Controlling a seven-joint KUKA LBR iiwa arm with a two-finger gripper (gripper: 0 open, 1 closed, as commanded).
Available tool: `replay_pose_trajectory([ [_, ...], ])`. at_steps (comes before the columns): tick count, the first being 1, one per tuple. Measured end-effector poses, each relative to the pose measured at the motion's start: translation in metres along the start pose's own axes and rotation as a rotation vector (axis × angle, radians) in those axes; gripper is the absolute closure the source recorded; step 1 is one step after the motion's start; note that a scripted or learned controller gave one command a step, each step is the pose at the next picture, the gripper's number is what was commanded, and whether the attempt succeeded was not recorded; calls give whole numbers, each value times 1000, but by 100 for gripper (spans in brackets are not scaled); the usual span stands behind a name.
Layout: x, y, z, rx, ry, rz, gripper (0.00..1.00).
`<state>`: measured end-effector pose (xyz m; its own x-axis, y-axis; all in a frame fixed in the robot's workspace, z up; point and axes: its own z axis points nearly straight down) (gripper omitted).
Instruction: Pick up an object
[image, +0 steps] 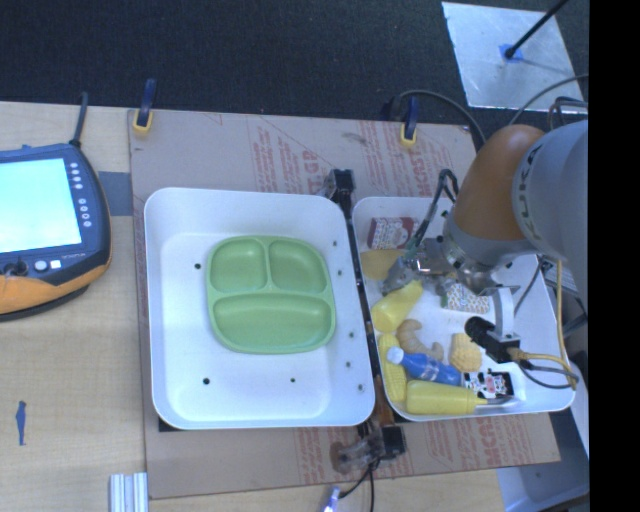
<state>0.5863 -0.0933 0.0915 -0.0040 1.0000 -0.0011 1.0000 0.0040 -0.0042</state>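
Observation:
The right bin (556, 330) holds a heap of small things. Among them are a yellow block (397, 303), a flat yellow piece (378, 263), a tan curved piece (410, 333), a blue bottle (425, 367), a long yellow item (440, 400), a waffle-like piece (464, 352) and a black-and-white toy (490, 384). My gripper (408, 268) hangs low over the bin's upper left part, just above the yellow block and beside the flat yellow piece. Nothing shows clearly between its fingertips.
The left bin (170, 300) holds a green divided plate (270, 293). A brown-red packet (388, 232) and a patterned packet (465, 297) lie under the arm. A tablet (40, 225) rests on the bench at far left. Clamps (144, 118) pin the board's back edge.

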Motion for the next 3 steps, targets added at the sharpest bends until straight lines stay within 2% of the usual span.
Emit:
replay_pose_trajectory([
  [1,1,-17,0,0,0,0,0],
  [2,-3,8,0,-2,1,0,0],
  [3,1,5,0,1,1,-1,0],
])
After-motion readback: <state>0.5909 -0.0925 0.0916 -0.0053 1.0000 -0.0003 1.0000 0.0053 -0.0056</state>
